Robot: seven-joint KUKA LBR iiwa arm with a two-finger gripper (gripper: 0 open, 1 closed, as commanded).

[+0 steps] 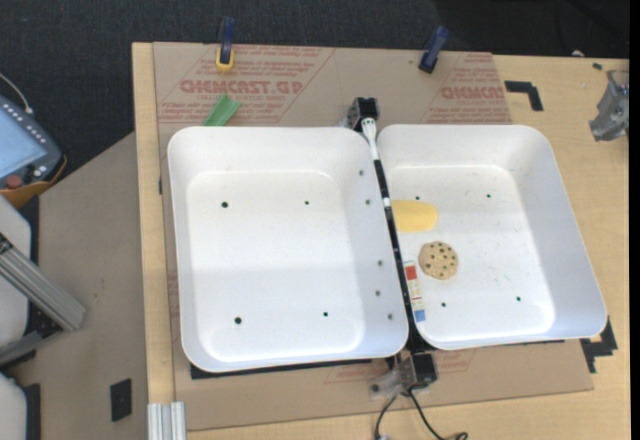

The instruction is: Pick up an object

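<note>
Two objects lie in the right bin (540, 318), toward its left side. One is a yellow rounded piece (414, 216) close to the bin's left wall. Just below it rests a round tan cookie with dark chips (438, 260). A thin strip with red and blue marks (413, 291) lies along that same wall, lower down. My gripper (609, 112) shows as a grey shape at the right edge of the view, above the bench and beyond the right bin's far right corner, well apart from all the objects.
The left bin (200, 328) sits beside the right one, and a black divider bar (381, 190) runs between them. A green scrap (221, 111) lies on the cardboard behind the left bin. A yellow clamp (226, 52) and a blue clamp (434, 49) grip the board's far edge.
</note>
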